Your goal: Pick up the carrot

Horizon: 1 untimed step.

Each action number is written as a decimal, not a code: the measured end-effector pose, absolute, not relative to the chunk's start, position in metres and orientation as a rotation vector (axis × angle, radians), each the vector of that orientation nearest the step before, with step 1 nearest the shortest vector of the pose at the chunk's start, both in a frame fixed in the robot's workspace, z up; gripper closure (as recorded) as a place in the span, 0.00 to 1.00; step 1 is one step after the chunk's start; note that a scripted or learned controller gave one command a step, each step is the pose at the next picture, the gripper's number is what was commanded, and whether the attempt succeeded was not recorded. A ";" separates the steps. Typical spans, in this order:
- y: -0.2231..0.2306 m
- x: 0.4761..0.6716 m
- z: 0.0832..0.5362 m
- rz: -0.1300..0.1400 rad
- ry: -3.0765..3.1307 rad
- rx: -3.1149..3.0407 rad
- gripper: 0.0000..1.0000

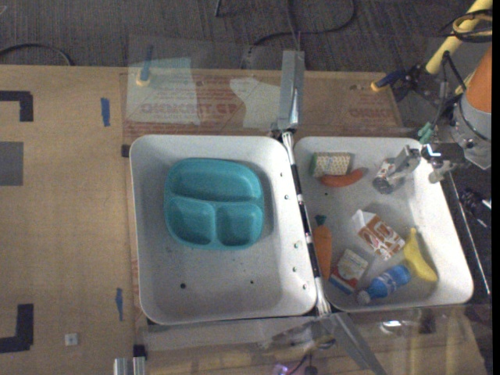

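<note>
**Orange carrot untouched; arm poised at the far side of the right bin**

Orange and tapered, the carrot (323,246) lies against the inner wall of the right bin (449,209), its green tip pointing away from the viewer. It sits well apart from the gripper (393,173), diagonally across the bin floor, toward the bins' shared divider and the near edge. The gripper hangs over the bin's far part, close to an orange-red sausage-shaped item (342,180) and a speckled block (333,163), both just beyond the jaws on the divider side. Whether the jaws stand wide or narrow cannot be told at this resolution; nothing is seen between them.

Progress, as judged: no part of the pick is done. The reach across to the carrot, the descent, the closing and the lift all remain. The carrot's closeness to the bin wall may leave little room for one finger.

Between jaws and carrot lie a red-and-white packet (379,235) and a smaller packet (351,264); a yellow banana (418,258) and a blue bottle (387,282) lie nearer the viewer. The left bin (148,272), farther beyond the carrot, holds a teal divided tray (215,201).

Both bins rest on a tan board bench (62,233) marked with black and blue tape. Behind it, dark carpet (117,14) carries loose cables (320,6).
</note>
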State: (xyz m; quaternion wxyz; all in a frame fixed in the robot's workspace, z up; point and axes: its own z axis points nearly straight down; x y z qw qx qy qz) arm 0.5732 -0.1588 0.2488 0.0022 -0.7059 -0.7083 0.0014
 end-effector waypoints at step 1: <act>-0.163 0.576 0.350 0.004 -2.101 -2.335 0.00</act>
